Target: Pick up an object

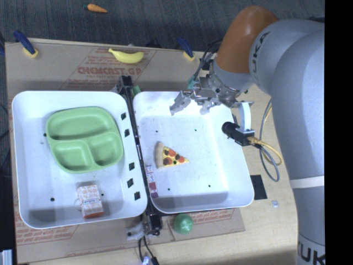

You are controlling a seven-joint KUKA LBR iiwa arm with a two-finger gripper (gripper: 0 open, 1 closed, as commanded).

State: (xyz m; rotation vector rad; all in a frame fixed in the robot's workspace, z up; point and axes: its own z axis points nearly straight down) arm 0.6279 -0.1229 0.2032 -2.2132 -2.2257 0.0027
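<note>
While the grey two-finger gripper (191,104) hung open and empty over the right white bin (218,173), reaching the toy pizza slice (169,156) needed a descent.

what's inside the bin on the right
Inside the right bin lies a toy pizza slice, near its left wall. The gripper hangs above the bin's far end, and the arm covers part of the right rim.

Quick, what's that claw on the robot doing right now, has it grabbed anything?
Gripper: open and holding nothing, poised over the far end of the right bin; the pizza slice lies apart from it.
</note>
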